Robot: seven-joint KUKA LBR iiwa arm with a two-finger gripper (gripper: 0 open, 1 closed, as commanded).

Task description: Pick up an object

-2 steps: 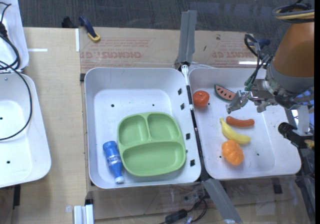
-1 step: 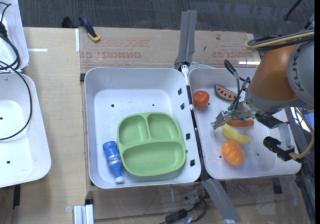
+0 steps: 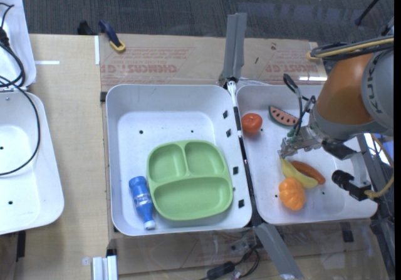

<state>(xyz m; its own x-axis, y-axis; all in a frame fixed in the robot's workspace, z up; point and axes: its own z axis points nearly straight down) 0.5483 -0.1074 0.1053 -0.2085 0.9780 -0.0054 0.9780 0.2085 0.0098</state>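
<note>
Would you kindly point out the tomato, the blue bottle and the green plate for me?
tomato (image 3: 251,123), camera view, middle of its red body.
blue bottle (image 3: 141,200), camera view, middle of its label.
green plate (image 3: 188,194), camera view, floor of its large compartment.

A: What lies in the left bin (image 3: 119,147)?

B: A green divided plate (image 3: 188,180), with a blue bottle (image 3: 141,201) just beside it at nine o'clock.

A: And the right bin (image 3: 263,203)?

B: The claw (image 3: 292,148) hangs over a yellow and red piece (image 3: 302,174); a tomato (image 3: 251,123) sits at ten o'clock, a watermelon slice (image 3: 283,116) at twelve, and an orange fruit (image 3: 291,193) at six.
</note>
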